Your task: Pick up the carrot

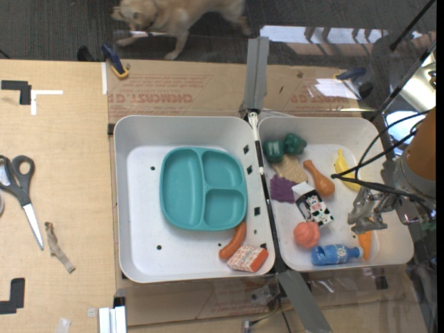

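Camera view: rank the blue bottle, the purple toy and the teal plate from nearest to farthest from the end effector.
From the end effector:
1. Blue bottle, lying at the right bin's front edge.
2. Purple toy, beside the divider in the right bin.
3. Teal plate, in the left bin.

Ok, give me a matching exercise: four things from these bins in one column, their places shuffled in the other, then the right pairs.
Things:
1. teal plate
2. blue bottle
3. carrot
4. scissors

Places:
A. on the wooden bench, left of both bins
B. right bin, right under the tool
C. middle of the left bin
D. lying along the right bin's near wall

Pairs: 1-C, 2-D, 3-B, 4-A
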Robot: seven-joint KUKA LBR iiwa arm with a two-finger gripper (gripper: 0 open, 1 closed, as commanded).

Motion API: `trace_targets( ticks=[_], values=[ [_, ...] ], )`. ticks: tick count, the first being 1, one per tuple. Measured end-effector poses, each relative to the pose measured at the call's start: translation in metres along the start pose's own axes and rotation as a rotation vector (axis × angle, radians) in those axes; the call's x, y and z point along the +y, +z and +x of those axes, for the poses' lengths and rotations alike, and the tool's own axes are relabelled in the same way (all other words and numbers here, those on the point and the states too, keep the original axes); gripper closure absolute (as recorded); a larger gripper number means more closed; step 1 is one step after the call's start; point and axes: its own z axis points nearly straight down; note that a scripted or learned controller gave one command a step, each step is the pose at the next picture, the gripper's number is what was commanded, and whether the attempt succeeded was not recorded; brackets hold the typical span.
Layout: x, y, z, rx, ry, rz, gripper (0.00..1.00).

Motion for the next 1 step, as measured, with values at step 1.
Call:
trace_targets(
  ticks=[1],
  values=[
    [0.0203, -0.0048, -0.007, -0.001, -0.276, 0.0, 1.0]
  ],
)
